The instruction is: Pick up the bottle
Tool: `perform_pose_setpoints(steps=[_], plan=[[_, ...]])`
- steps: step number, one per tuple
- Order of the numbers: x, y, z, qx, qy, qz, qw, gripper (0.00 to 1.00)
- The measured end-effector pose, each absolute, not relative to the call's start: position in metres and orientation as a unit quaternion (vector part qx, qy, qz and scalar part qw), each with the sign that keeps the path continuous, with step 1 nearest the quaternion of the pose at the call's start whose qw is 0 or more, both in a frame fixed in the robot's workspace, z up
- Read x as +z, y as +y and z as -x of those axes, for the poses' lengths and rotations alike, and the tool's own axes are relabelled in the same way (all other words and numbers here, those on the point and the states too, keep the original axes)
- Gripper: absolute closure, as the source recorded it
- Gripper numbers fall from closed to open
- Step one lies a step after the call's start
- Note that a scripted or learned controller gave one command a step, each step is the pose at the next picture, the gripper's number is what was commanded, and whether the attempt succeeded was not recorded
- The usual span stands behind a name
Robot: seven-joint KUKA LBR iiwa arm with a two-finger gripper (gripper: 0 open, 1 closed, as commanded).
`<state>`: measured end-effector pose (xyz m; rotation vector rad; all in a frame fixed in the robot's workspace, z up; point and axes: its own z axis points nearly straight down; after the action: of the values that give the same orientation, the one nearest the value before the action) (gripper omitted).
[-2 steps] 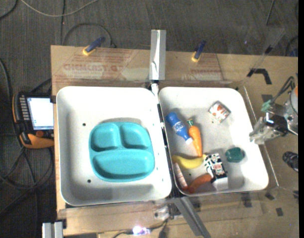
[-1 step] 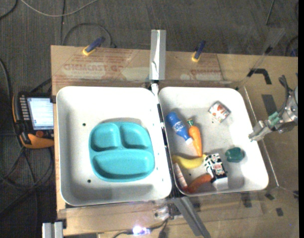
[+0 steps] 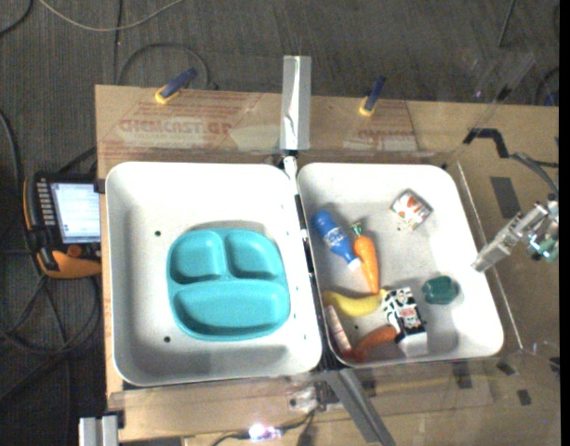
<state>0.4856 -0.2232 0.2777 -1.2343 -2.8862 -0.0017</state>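
The bottle (image 3: 333, 234) is small and blue with a pale label. It lies on its side in the right bin (image 3: 452, 189), near that bin's left wall, with its lower end close to a carrot (image 3: 365, 256). My gripper (image 3: 504, 242) hangs at the right, just outside the right bin's right wall. It is well away from the bottle, and I see nothing held in it.
The right bin also holds a banana (image 3: 352, 303), a cow-patterned carton (image 3: 404, 316), a green round item (image 3: 440, 290), a small red-and-white packet (image 3: 410, 209) and a red item (image 3: 373, 340). A teal divided plate (image 3: 229, 282) sits in the left bin (image 3: 136, 249).
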Motion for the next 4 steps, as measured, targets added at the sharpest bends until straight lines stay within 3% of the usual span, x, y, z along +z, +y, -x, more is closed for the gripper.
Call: perform_pose_setpoints(steps=[1, 2, 3, 4], plan=[[0.41, -0.223, -0.549, 0.0004, -0.868, 0.497, 0.0, 1.0], [0.341, -0.223, -0.486, 0.0003, -0.862, 0.506, 0.002, 1.0], [0.293, -0.223, -0.5, 0.0016, -0.708, 0.706, 0.002, 1.0], [0.276, -0.224, -0.486, 0.001, -0.8, 0.6, 0.001, 1.0]])
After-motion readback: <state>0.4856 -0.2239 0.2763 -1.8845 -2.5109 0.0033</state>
